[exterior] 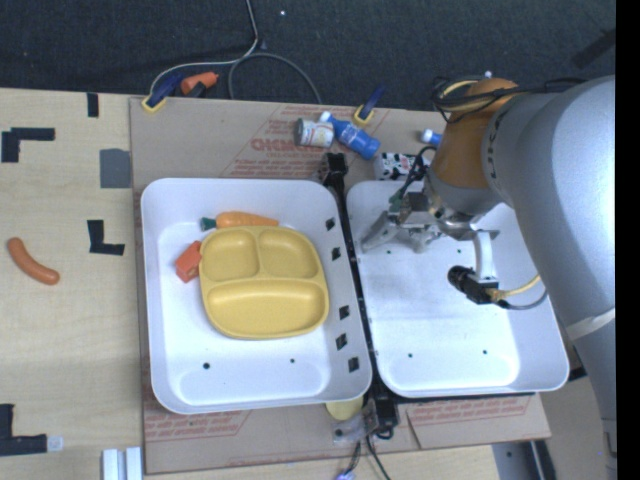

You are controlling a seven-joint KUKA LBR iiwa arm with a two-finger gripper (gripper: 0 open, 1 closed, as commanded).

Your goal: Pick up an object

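Gripper (392, 230) is hovering low at the right bin's (440, 368) 11 o'clock corner, fingers looking spread apart, nothing between them. Pick not done yet. Candidates are sitting in the left bin (250, 383): yellow divided tray (265, 281) at center, carrot (245, 220) at its 12 o'clock edge.

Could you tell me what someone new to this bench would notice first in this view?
Probably the yellow divided plate in the left bin, with a carrot along its far edge. Next, the big grey arm reaching from the right, its gripper low over the right bin. A sausage lies alone at far left.
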